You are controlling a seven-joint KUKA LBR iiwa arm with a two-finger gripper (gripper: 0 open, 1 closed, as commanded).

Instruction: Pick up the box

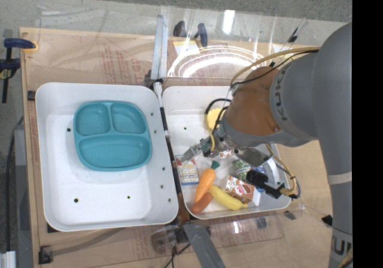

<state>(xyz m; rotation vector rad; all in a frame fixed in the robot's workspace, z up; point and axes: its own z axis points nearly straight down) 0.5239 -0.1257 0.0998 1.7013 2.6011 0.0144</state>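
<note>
Box (187, 172) is seen unlifted at seven o'clock of the gripper (206, 148) (jaws' state cannot be told); grasping remains.

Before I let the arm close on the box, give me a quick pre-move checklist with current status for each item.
1. Box located: ok, it lies by the right bin's left wall, next to the carrot.
2. Gripper over the box: ok, it sits just above the box's upper edge.
3. Finger opening: cannot tell.
4. Box free of neighbours: not ok, the carrot lies right beside it.
5. Box already held: not ok, nothing is visible between the fingers.
6. Teal plate out of the way: ok, it is in the left bin.
</note>
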